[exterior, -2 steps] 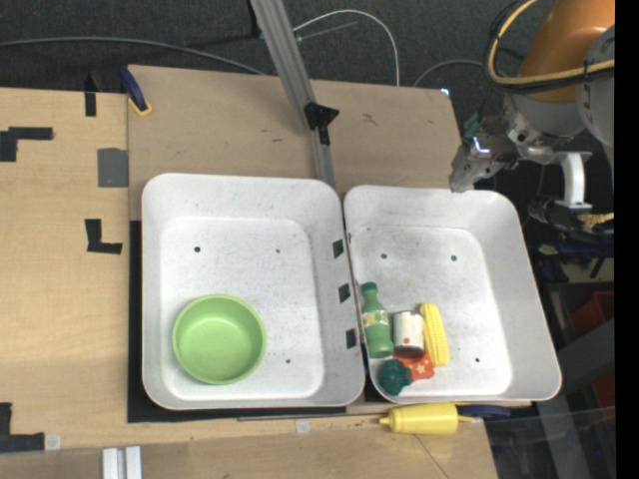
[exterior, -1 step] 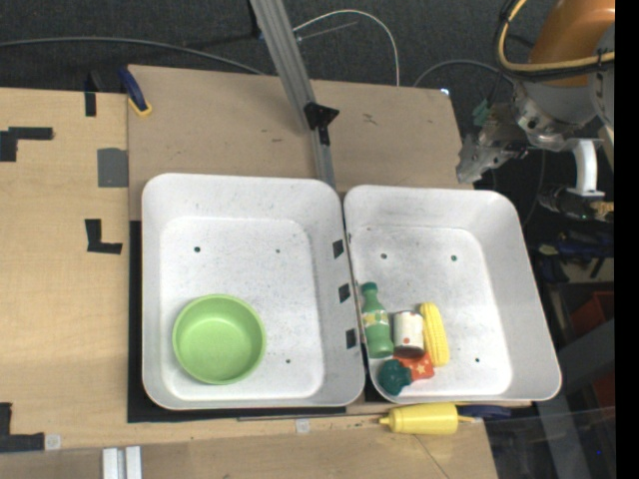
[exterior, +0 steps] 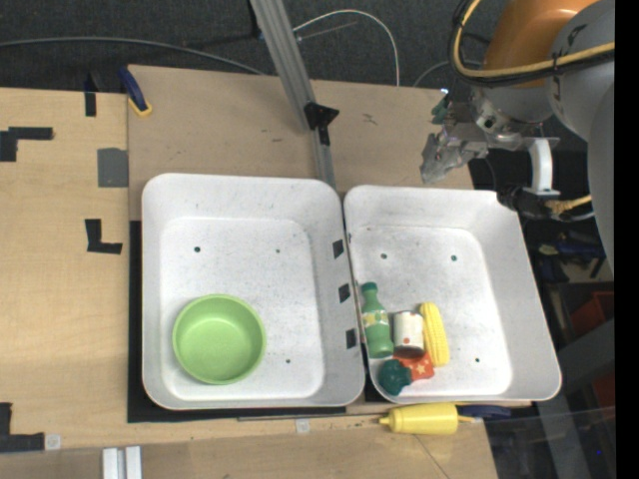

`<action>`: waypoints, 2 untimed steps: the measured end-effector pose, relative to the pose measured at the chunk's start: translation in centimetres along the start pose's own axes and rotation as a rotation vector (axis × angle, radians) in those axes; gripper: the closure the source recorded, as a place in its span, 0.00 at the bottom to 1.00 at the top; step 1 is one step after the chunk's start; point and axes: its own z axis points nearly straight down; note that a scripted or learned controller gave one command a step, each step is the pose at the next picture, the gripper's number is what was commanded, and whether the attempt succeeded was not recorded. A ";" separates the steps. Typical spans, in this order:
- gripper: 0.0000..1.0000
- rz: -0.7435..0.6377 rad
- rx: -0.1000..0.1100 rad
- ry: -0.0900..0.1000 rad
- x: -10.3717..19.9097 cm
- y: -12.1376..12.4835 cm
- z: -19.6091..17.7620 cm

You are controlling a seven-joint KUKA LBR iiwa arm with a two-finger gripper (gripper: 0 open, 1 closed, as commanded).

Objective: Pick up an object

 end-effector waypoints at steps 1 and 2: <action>1.00 -0.001 0.000 0.001 5.3 -0.4 -0.5; 1.00 -0.001 -0.001 0.000 10.6 -0.1 -0.8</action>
